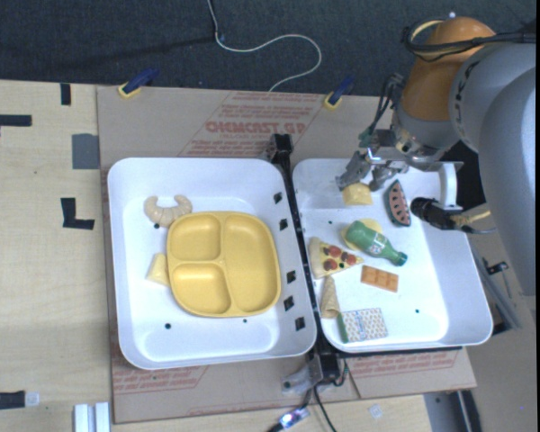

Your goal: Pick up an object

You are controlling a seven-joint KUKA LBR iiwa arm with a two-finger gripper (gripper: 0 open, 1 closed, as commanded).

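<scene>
Pincer (358,180) hangs low over the far left part of the right bin (450,318), near that bin's far edge, its grey fingers (349,176) pointing down and leftward; whether they are apart or together cannot be told from this slant, and nothing can be seen between them. Just beside the fingertips, toward the bin's middle, lies a small pale yellow piece (357,193), touching or nearly touching the pincer. A watermelon slice (395,202) lies just to the right of it, standing on its curved edge. Nearer the middle of the bin a green bottle (374,241) lies on its side, its neck toward the bin's right edge, with a yellow piece (367,226) just behind it. A pizza slice (331,258) lies by the bin's left wall, and an orange cracker (380,279) is near the bottle's neck on the near side. Toward the near left corner are a tan cone (328,299) and a patterned packet (364,324), close together.

The left bin (130,241) holds a yellow divided plate (223,263) at its middle. A croissant (166,209) lies at the plate's far left side, and a yellow wedge (157,268) peeks out at the plate's left edge. The arm (450,79) reaches in over the table's (36,241) far right corner.
</scene>
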